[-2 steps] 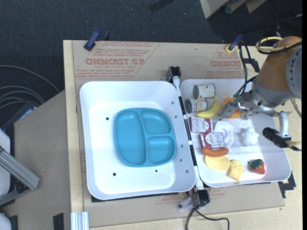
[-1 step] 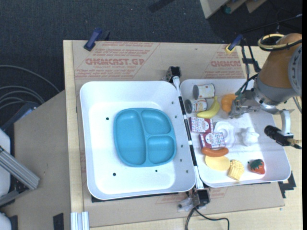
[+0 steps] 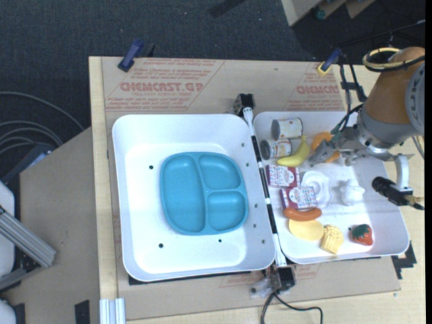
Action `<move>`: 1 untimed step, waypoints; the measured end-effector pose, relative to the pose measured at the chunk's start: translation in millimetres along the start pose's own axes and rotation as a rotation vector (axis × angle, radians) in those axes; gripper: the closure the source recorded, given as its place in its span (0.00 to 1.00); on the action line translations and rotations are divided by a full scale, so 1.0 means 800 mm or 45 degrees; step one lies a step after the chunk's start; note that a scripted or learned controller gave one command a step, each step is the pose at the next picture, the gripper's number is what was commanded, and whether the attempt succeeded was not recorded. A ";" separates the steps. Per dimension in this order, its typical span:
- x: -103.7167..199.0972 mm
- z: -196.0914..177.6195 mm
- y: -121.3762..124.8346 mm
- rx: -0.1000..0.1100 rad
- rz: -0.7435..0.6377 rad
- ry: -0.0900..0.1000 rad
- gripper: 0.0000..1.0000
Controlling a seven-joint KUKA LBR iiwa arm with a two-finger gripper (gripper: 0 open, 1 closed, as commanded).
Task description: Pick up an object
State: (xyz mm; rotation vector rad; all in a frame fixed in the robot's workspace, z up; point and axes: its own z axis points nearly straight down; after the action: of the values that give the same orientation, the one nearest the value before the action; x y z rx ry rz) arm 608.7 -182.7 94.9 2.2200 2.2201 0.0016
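While the task leaves the choice to you, the banana (image 3: 295, 155) is the nearest candidate — it lies just left of the gripper (image 3: 329, 148), close to touching, in the right bin (image 3: 391, 238). You should expect a light, hard plastic toy: stiff, smooth and curved, so it may roll or slide out of a pinch. Take it across the narrow middle of the curve, not at the tapered ends.

Just beyond it, further left of the gripper, a small can (image 3: 286, 128) lies on its side against the bin's far wall; being round, it looks likely to roll. Toward you from the gripper sit two snack packets (image 3: 291, 185), a white cup-like piece (image 3: 315, 185) and a small white lump (image 3: 352, 192). Further still lie a sausage (image 3: 303, 214), a yellow disc (image 3: 306, 229), a corn cob (image 3: 331, 239) and a strawberry (image 3: 362, 234) — all small and well apart from the gripper.

Far to the gripper's left, the left bin (image 3: 135, 181) holds a blue divided plate (image 3: 203, 192).

You cannot tell whether the gripper is open or closed: orange parts, cables and the wrist crowd around it, and nothing can be seen gripped. The arm (image 3: 391, 106) is cut off at the right edge, and the labels on the can and packets are too small to read.
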 end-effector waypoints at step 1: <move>0.000 -0.013 0.001 -0.003 0.000 -0.001 1.00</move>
State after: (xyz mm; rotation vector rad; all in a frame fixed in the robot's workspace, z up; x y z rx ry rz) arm 609.3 -182.8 105.3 2.2190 2.2186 0.0034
